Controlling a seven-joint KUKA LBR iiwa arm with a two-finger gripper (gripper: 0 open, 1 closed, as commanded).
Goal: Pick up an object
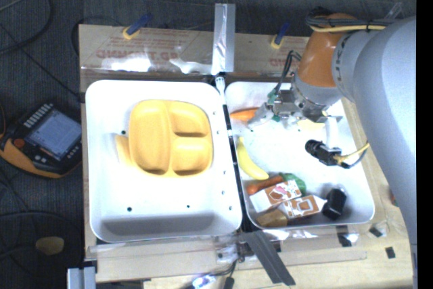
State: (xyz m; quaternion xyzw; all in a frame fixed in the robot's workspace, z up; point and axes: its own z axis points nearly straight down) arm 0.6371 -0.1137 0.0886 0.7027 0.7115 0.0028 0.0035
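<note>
While nothing is lifted yet, progress: early.
Arm [379, 78]: low over the right bin [358, 176].
Jaws: state I cannot tell.
Objects: banana [252, 166], carton [292, 203], in that bin.

Wooden bench [155, 44] with 2 white bins side by side: left bin [101, 213], right bin [362, 196].

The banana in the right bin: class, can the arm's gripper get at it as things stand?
Probably yes. The banana lies uncovered by the divider, its top free, and the gripper hangs over the same right bin, nothing between them.
</note>
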